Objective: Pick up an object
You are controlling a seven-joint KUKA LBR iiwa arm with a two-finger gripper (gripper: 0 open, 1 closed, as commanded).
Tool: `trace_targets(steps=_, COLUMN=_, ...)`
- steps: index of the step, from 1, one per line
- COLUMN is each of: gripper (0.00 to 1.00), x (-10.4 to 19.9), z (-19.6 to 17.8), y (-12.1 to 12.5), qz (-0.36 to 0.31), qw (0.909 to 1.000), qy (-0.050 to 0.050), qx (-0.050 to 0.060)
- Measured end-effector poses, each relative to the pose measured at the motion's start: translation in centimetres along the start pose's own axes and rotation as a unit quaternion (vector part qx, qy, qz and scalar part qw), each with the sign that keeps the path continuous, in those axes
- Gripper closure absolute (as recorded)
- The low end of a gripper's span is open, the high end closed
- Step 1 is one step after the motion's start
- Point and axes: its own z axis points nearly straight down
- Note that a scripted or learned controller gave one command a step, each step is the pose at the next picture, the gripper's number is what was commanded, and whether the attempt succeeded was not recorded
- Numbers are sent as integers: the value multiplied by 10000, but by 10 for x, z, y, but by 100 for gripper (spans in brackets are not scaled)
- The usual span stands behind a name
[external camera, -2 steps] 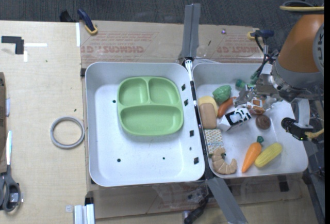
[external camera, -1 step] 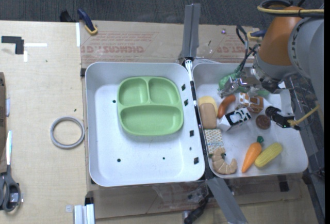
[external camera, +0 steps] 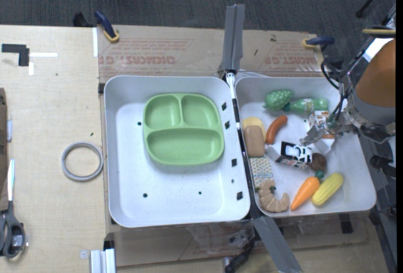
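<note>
Black-and-white toy cow (external camera: 295, 153) lying in right bin (external camera: 362, 196), hand (external camera: 319, 133) above, grip unclear

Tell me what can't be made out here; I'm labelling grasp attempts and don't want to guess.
- Gripper, camera view: too small and cluttered to tell whether it is open, shut or holding anything.
- Black-and-white object: too small to identify.
- Dark brown item beside it: partly covered by the black-and-white object; unidentifiable.
- Arm: cut off by the right edge.
- Scissors: cut off by the left edge.
</note>
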Motion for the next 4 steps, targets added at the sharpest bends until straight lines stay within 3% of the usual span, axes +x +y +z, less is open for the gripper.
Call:
trace_targets(steps=1, gripper=0, x=37, z=3, y=17, qz=151, qw=9999, qy=-15, qx=-5)
trace_targets(steps=2, gripper=0, x=75, z=-51, y=20, qz=794, qw=9968, qy=-4, qx=24)
trace_targets(steps=3, gripper=0, x=96, z=-20, y=67, qz=282, qw=9996, qy=-6, qx=23)
trace_targets(steps=4, gripper=0, x=101, z=5, y=70, qz=-984, qw=9951, qy=-7, qx=12)
